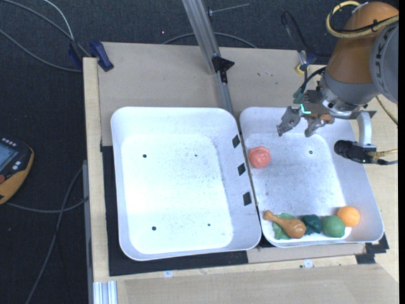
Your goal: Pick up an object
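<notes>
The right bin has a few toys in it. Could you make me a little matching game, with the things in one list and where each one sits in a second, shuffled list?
Things:
1. pink ball
2. orange ball
3. toy drumstick
4. gripper

Places:
A. near right corner of the right bin
B. above the bin's far end
C. by the bin's left wall, about halfway along
D. near edge, leftmost in the row of toys

Pairs: 1-C, 2-A, 3-D, 4-B
</notes>
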`<state>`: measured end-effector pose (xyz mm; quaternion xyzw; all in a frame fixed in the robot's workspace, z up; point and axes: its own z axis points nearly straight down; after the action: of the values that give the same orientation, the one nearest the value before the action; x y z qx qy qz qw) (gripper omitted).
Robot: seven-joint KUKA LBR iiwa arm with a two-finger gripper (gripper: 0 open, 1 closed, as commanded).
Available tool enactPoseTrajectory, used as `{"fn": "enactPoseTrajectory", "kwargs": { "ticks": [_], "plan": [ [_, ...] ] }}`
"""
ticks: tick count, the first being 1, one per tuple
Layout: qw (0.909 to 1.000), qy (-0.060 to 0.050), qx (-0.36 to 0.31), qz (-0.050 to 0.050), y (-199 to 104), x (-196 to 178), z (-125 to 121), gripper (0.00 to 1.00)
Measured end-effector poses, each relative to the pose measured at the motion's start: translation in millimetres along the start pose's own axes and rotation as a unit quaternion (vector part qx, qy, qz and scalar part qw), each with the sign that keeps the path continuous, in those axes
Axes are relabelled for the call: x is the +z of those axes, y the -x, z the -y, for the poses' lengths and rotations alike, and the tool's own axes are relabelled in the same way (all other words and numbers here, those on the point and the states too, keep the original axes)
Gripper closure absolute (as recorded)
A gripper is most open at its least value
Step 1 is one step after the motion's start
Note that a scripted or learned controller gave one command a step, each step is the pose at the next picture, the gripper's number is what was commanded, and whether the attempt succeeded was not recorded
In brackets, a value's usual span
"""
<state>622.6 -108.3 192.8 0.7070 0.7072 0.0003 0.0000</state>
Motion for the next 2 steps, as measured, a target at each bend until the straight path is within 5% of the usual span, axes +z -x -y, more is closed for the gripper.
{"fn": "enactPoseTrajectory", "kwargs": {
  "ticks": [1, 2],
  "plan": [
    [1.0, 0.0, 0.0, 0.0, 0.0, 0.1, 0.0, 0.0],
    [1.0, -0.002, 0.0, 0.0, 0.4, 60.0, -5.9, 0.0]
  ]
}}
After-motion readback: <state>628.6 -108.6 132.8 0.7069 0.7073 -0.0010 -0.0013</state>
